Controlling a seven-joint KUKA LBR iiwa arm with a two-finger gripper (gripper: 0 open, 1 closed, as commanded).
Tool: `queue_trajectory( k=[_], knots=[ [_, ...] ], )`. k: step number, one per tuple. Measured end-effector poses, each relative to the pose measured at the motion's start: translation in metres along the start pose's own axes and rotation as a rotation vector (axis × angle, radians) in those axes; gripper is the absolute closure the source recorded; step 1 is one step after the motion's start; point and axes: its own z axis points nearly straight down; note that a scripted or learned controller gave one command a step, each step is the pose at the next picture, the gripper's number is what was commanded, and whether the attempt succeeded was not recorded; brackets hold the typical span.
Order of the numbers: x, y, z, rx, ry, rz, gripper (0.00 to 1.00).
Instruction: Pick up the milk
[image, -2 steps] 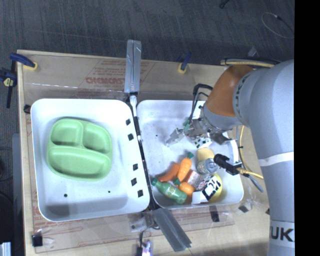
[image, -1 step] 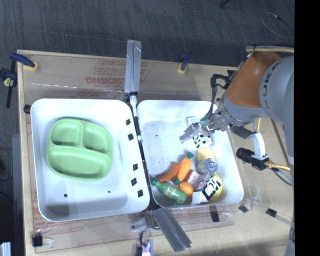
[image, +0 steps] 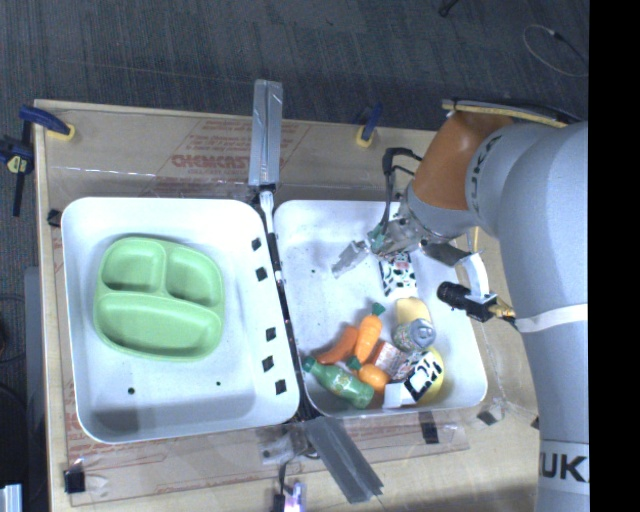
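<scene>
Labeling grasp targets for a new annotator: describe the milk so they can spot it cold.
Look in the right bin, the one the arm reaches into. Near its upper middle, just below the gripper, lies the milk: a small carton printed with black-and-white cow patches. The pile below it is carrots, a green bottle and a can; only the milk carton lies apart from it.

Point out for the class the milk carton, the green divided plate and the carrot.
milk carton (image: 398, 272): camera view, on its cow-patterned side, in the right bin.
green divided plate (image: 160, 296): camera view, on the ridge between its compartments, in the left bin.
carrot (image: 368, 336): camera view, on its orange body.
</scene>
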Motion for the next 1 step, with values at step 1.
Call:
queue_trajectory(
  k=[1],
  knots=[
    [0.0082, -0.0329, -0.0837, 0.005, 0.003, 0.012, 0.00]
  ],
)
